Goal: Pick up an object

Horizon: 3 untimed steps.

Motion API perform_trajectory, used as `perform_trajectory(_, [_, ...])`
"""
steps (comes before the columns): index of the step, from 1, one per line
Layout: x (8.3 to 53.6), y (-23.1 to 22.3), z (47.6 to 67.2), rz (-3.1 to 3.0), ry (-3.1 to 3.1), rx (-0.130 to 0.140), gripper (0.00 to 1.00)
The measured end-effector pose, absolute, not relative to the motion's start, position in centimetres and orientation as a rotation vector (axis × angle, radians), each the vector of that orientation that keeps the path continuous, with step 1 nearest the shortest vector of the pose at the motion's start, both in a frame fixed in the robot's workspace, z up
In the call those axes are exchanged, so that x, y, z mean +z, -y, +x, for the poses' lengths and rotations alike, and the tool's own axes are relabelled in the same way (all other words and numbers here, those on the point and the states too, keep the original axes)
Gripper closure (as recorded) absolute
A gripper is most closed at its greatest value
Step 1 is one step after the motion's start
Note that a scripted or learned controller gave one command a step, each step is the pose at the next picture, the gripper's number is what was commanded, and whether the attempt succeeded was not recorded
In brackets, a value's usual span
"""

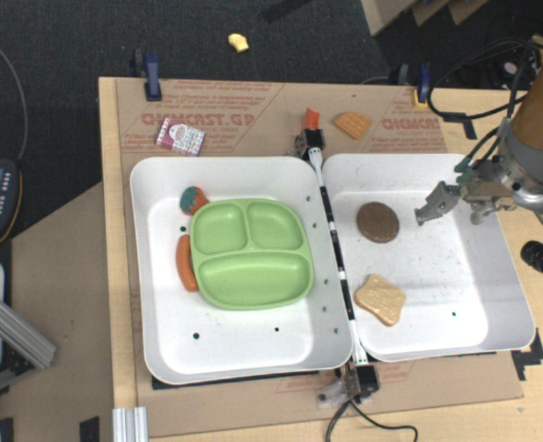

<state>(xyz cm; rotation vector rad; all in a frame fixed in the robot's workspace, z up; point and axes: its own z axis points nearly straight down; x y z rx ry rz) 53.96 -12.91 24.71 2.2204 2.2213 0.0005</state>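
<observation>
- Round brown patty (pixel 378 222) is lying near the right bin's (pixel 492 334) back-left corner.
- Gripper (pixel 434 208) is hovering just beside it, nothing between its fingers; whether they are spread, I cannot tell.

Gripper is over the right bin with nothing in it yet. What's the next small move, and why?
Probably shift the gripper a little toward the brown round patty, then lower. The patty lies flat in the right bin, just beside the gripper and apart from the toast slice, so it looks like the nearest target with open room around it.
</observation>
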Motion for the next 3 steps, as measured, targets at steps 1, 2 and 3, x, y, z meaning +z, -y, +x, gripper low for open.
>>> perform_trajectory(1, [12.5,10.5,60.4,2.218,-2.228,-0.001,0.0])
perform_trajectory(2, [8.3,9.7,60.8,2.222,-2.225,-0.003,0.0])
perform_trajectory(3, [9.5,9.7,60.9,2.222,-2.22,0.002,1.0])
